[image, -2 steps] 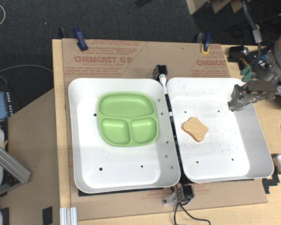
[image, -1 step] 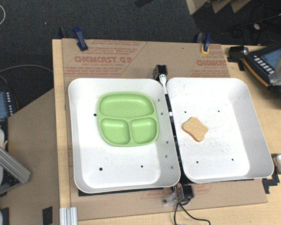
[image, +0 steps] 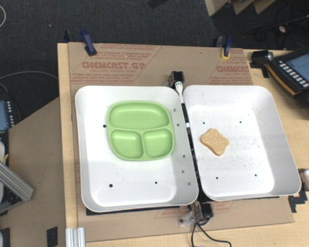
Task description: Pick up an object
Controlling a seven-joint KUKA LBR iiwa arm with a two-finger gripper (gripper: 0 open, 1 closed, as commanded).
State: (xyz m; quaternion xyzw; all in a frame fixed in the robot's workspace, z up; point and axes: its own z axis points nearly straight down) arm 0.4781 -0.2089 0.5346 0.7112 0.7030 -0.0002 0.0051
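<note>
A tan, waffle-like biscuit [image: 215,141] lies flat in the right bin [image: 257,107], close to that bin's left wall and about midway between its far and near edges. The white floor around it is speckled with small dark crumbs and a few black dots. In the left bin [image: 92,174] a green divided plate [image: 140,130] sits toward the far half, with one wide compartment at the far side and two smaller ones nearer the camera. The two bins touch along their inner edges, where a black strip [image: 188,138] runs between them. Both rest on a brown cardboard sheet [image: 144,58] held at its far edge by two blue clamps [image: 87,41]. The pincer's state cannot be told here.
</note>
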